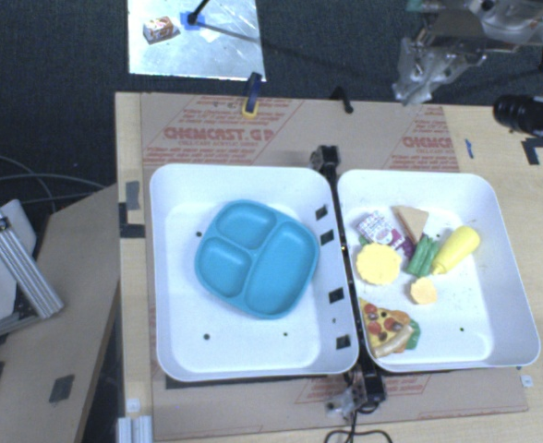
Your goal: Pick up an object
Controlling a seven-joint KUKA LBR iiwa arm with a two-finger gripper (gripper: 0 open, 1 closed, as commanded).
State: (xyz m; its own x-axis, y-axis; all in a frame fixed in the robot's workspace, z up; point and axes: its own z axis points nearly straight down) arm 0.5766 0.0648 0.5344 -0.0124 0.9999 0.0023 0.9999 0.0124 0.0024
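**Tool high above the right bin**

The tool point(417, 74) hangs over the bench's point(216, 123) far edge, too blurred to tell its state. Below and nearer lie the yellow disc point(379, 264), pizza slice point(388, 328) and corn cob point(456, 247) in the right bin point(493, 335); a blue tray point(256, 257) sits below-left.

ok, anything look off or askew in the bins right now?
Mostly tidy. The blue tray sits rotated, not square with the left bin. In the right bin, the pizza slice lies against the divider wall, apart from the other food cluster. Nothing spilled or visibly damaged. The claw hangs above the bench, behind the bins.
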